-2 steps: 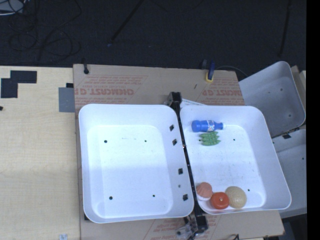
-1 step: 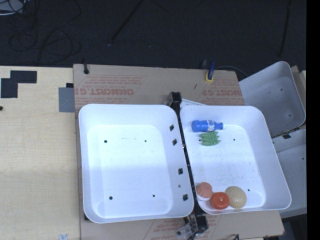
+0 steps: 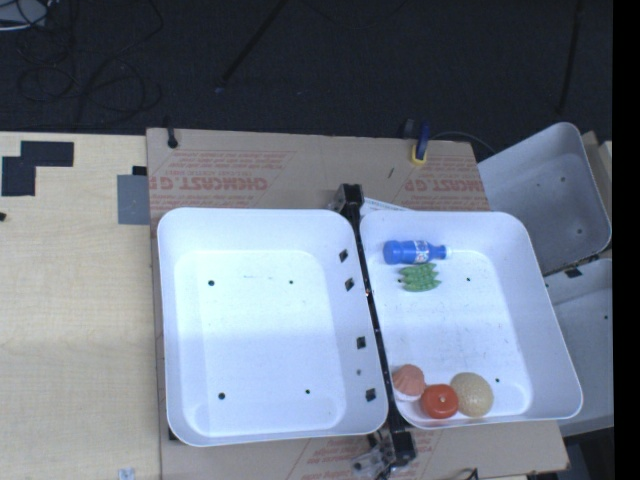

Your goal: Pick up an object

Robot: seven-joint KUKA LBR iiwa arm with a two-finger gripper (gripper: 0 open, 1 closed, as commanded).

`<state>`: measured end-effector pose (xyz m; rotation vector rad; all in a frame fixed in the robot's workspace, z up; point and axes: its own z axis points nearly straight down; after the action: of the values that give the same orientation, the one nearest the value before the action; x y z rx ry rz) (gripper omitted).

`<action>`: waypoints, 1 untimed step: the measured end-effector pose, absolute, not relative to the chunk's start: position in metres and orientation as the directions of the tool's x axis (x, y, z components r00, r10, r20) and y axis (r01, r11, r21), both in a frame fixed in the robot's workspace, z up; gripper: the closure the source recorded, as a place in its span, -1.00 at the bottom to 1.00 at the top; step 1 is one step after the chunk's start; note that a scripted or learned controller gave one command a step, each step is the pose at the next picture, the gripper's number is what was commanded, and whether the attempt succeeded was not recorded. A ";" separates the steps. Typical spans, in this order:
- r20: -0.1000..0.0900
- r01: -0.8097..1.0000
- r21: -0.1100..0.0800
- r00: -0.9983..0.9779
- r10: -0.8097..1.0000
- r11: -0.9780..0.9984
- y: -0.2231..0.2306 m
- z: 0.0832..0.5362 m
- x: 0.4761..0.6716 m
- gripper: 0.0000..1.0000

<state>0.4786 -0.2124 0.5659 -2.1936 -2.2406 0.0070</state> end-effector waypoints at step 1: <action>0.001 1.000 -0.008 -0.025 1.000 0.025 -0.212 0.576 0.480 1.00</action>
<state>0.4795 -0.2121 0.5759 -2.1891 -2.2444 0.0082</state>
